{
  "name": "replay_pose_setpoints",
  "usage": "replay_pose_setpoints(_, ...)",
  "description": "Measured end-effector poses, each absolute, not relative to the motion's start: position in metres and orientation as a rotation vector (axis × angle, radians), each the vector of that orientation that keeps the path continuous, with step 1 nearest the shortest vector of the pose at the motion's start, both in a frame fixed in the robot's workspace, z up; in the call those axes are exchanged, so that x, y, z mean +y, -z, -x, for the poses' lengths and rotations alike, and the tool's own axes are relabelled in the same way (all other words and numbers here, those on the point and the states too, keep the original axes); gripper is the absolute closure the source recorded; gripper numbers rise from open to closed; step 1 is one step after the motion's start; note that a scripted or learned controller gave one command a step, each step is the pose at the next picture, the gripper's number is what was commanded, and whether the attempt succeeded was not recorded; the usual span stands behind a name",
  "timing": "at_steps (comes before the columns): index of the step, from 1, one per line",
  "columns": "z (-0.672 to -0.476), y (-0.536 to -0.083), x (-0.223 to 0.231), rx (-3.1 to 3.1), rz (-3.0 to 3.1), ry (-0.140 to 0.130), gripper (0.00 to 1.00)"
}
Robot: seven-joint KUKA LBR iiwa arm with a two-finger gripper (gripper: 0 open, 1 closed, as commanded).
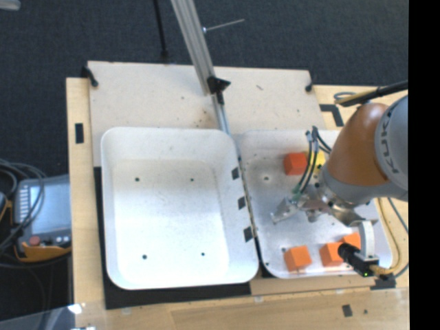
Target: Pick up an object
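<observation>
Nearest the camera, at the lower edge, the wooden worktop (206,308) carried two shallow white bins side by side. In the right bin (265,163), along its near wall toward five o'clock, an orange block (298,258) sat just beside a second orange block (332,254), the two close but apart; a further patch of orange (352,240) showed just past them, partly hidden by the arm's hardware, so its shape could not be told. Above these, around the bin's middle, the pincer (283,212) hung at the end of the grey arm (364,163), which reached in from three o'clock with its orange band over the bin's right side. Whether its fingers were apart or together could not be told, and no block was seen between them. Farther back, toward twelve o'clock in the same bin, a third orange block (295,163) lay well apart from the near pair. The left bin (117,184) lay at nine o'clock. Beyond both bins a metal rail (196,43) slanted away toward eleven o'clock.
</observation>
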State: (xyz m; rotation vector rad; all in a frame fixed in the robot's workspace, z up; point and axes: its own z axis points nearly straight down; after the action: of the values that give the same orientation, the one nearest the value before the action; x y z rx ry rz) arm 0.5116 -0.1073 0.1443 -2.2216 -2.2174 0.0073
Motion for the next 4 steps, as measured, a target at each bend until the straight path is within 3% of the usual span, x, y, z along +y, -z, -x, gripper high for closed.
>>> replay_pose_setpoints(1,-0.513,-0.097,-0.110,-2.221,2.227,0.000,0.00)
replay_pose_setpoints(2,-0.514,-0.109,-0.109,-2.214,2.235,0.008,1.00)
replay_pose_setpoints(4,-0.524,-0.234,-0.102,-2.232,2.221,0.008,1.00)
